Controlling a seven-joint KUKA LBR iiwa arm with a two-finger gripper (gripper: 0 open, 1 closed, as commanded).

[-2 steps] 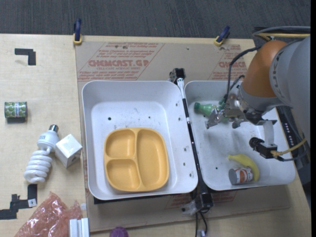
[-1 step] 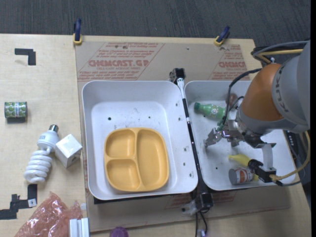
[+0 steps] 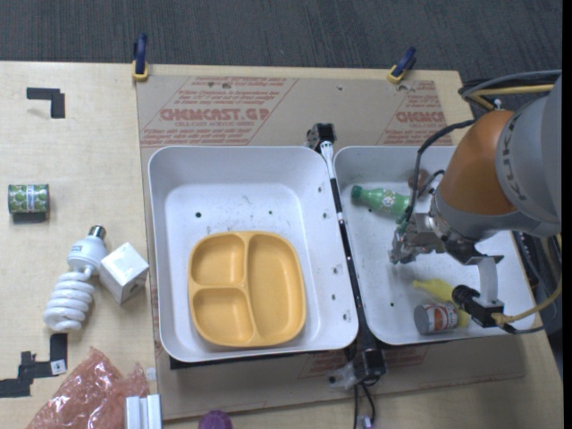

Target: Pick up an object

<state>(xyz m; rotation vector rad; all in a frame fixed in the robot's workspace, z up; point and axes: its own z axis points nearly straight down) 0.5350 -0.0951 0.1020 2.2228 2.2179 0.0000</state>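
While the grey-and-orange KUKA arm (image 3: 500, 168) reaches in from three o'clock, its gripper (image 3: 404, 247) hangs low over the middle of the right-hand white bin (image 3: 371, 315), apparently lined up to choose among the loose items there. Whether the gripper is spread or closed cannot be told from this slanted overhead view, and nothing is visibly caught in it. A green plastic bottle (image 3: 380, 198) lies on its side at about eleven o'clock from the gripper, near but apart from it; a yellow banana-like object (image 3: 435, 288) lies at about five o'clock, and a small tin can (image 3: 438, 319) on its side sits just beyond that, near the bin's six o'clock wall. Any of the three could serve as the object to pick, and the bottle and the yellow piece look closest. The left-hand white bin (image 3: 170, 239) holds a yellow divided plate (image 3: 248, 288), probably too flat and broad for an easy pinch. Well off at nine o'clock, on the bare bench, rest a spiral light bulb (image 3: 71, 286), a white cube (image 3: 124, 271) and a small green can (image 3: 28, 199).
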